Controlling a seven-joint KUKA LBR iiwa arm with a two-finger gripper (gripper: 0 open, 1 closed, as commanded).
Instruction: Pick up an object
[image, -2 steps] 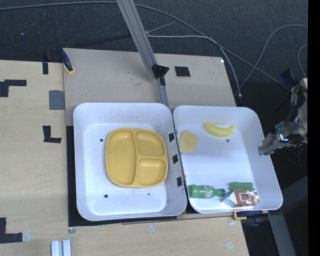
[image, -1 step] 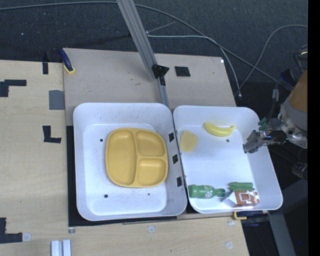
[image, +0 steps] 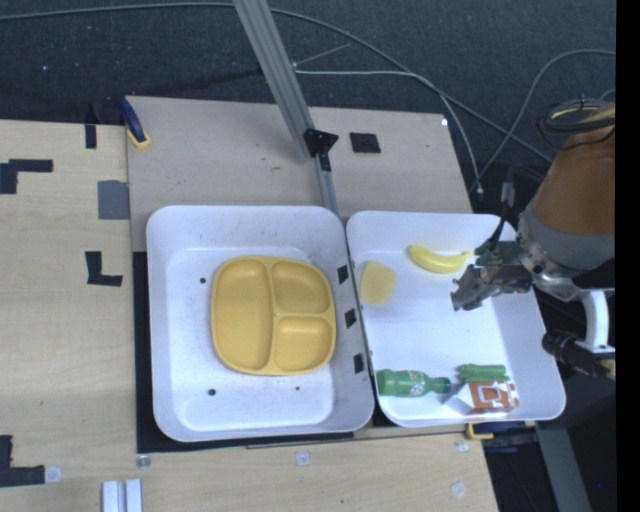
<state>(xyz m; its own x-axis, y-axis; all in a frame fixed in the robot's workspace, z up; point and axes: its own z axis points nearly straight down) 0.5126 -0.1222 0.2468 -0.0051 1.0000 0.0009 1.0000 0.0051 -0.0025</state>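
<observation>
The right bin (image: 520, 330) holds a yellow banana (image: 437, 259) near its far side, a pale yellow round piece (image: 378, 283) at its left wall, a green bottle (image: 410, 382) lying along the front, and a small orange and white carton (image: 490, 396) with a green packet (image: 481, 373) at the front right. My gripper (image: 470, 293) hangs over the right half of this bin, just right of and below the banana, with nothing seen between its dark fingers.
In the left bin (image: 170, 300) lies a yellow divided plate (image: 272, 315). A grey metal pole (image: 285, 80) slants down to the gap between the bins. Cables run across the dark floor at the back right.
</observation>
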